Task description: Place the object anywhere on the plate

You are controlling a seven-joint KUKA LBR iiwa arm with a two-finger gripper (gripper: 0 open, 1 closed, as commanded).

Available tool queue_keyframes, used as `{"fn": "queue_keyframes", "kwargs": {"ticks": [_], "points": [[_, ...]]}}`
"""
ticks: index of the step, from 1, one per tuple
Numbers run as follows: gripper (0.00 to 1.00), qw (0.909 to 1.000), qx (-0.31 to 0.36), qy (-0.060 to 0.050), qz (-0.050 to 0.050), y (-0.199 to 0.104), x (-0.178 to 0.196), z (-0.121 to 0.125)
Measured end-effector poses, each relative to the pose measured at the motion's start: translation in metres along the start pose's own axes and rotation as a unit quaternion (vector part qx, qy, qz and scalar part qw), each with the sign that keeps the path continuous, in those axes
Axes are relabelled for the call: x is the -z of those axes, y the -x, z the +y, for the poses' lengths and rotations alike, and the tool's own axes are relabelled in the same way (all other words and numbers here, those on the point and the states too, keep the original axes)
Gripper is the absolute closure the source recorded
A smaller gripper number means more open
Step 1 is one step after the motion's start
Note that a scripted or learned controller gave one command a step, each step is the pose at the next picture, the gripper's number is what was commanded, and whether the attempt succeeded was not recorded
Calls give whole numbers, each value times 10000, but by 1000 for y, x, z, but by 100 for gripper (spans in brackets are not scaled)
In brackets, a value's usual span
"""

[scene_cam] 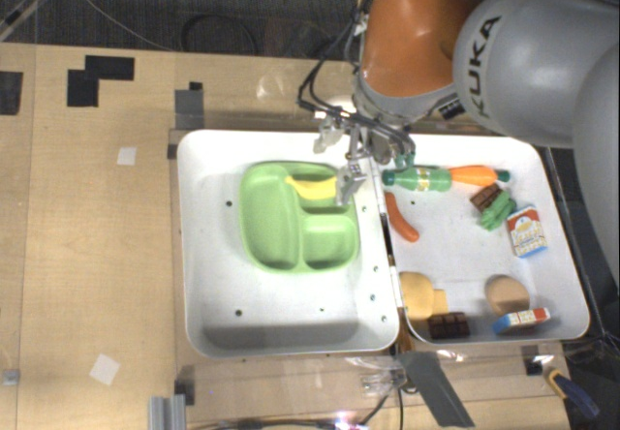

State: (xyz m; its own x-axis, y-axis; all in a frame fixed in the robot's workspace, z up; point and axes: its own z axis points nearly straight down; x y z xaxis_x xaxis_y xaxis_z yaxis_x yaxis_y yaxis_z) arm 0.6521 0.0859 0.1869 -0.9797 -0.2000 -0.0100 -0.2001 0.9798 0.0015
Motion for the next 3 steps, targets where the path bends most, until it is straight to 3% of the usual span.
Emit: {"fn": "queue_keyframes", "kwargs": {"ticks": [1,2,3], "points": [[100,10000,0,7,-61,3,14,1],[100,9673,-2535,-10,-2,-34,39,-26],[0,9674,-2532,-10,1,-34,39,-26]]}}
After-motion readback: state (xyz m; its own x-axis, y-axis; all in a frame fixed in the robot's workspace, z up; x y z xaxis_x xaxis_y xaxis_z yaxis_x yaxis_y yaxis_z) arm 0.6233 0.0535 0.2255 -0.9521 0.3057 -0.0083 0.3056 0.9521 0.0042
